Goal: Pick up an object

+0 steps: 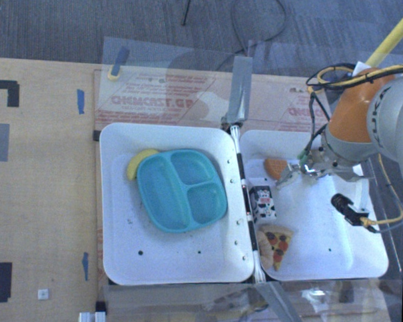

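Observation:
In the right bin (331,253) lie an orange rounded item (275,168) at the back left, a small black-and-white toy (262,202) by the left wall, and a pizza slice (276,245) near the front left. My gripper (300,170) hangs low over the back of this bin, just right of the orange item and close to it. Nothing shows in its grasp. The grey arm with its orange band (355,117) reaches in from the right.
The left bin (117,253) holds a blue divided plate (181,189) with a yellow banana-like piece (136,162) poking out at its back left. A black plug on a yellow cable (349,210) hangs over the right bin's right side.

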Tool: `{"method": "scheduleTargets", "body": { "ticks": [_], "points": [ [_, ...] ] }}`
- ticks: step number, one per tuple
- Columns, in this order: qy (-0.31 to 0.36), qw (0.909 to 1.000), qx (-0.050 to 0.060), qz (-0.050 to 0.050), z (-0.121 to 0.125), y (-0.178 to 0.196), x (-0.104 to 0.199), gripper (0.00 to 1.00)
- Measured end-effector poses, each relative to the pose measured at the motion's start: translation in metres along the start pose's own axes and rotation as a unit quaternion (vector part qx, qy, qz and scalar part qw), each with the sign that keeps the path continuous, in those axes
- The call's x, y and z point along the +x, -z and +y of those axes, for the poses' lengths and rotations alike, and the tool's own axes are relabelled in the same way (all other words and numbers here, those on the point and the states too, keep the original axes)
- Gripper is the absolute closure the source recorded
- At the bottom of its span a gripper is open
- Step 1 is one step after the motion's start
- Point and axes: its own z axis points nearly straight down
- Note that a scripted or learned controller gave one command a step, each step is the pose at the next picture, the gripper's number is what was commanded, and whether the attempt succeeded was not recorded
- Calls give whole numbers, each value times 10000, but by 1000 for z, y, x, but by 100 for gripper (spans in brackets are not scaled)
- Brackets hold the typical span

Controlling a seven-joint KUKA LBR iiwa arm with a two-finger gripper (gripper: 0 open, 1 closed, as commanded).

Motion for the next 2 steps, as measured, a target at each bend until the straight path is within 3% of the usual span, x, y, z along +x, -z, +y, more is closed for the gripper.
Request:
{"method": "scheduleTargets", "body": {
  "ticks": [1,2],
  "points": [
    [144,9993,344,40,22,0,2,0],
    [577,9982,-121,-53,48,0,18,0]
  ]
}}
